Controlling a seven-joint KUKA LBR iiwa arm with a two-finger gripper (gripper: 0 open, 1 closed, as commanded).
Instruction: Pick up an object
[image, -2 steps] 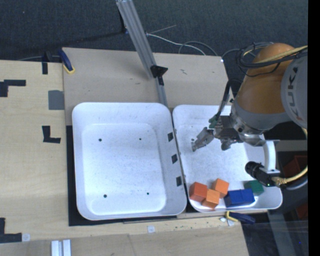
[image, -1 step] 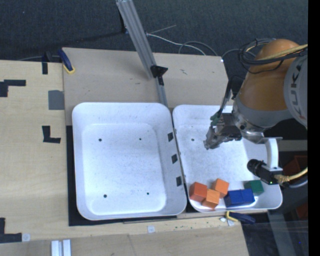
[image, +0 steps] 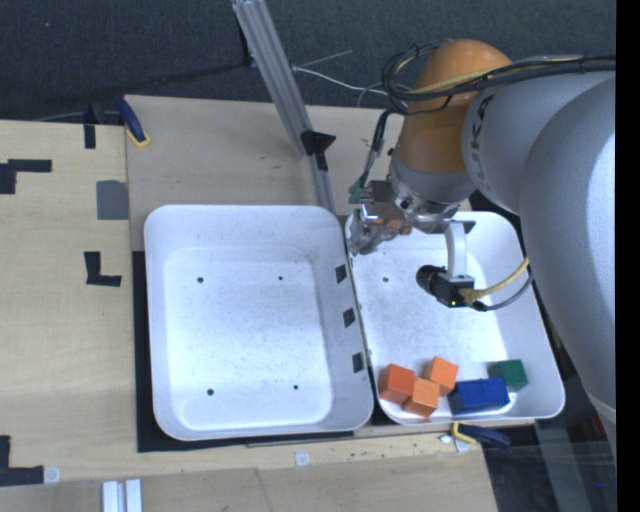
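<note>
Since I cannot tell the gripper's (image: 375, 232) jaw state, I'd center over one orange block (image: 398, 381) well below before descending.

Wooden bench (image: 60, 330), black tape marks (image: 98, 268) at left, grey metal rail (image: 285, 95) slanting from top centre

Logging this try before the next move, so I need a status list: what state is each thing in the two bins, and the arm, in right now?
Orange blocks: three, clustered at right bin's near edge.
Blue block: lying beside the orange ones.
Green block: resting near the blue one.
Left bin: flat on bench.
Right bin: flat on bench.
Gripper: over right bin's far corner, away from the blocks.
</note>
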